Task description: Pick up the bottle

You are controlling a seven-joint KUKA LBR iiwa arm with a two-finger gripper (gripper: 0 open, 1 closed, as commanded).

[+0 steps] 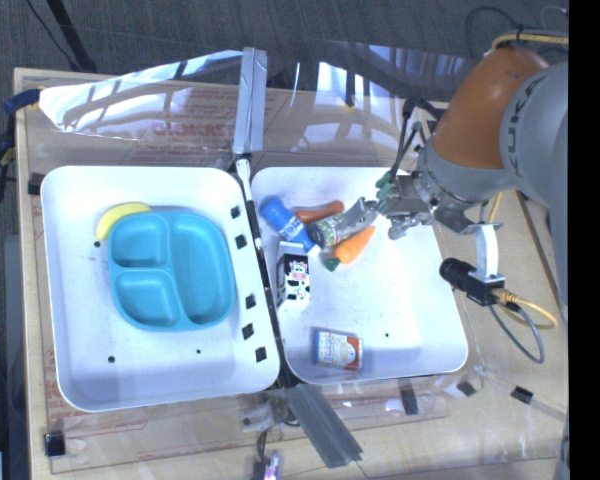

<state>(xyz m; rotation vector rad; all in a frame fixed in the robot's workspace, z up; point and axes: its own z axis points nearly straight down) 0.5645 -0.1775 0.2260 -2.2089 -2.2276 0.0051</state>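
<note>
Two white bins [430,348] are seen, the bottle [298,226] lying centre-frame in the right one beside a carrot [350,249], judged light, rigid and slippery, best taken across its body by the gripper [380,216], whose finger state cannot be told.

The grey arm [540,118] reaches in from the right of the camera view, its orange band [485,103] above the wrist. The wrist angles down and leftward, with the pincer [375,216] low at its end.
</note>
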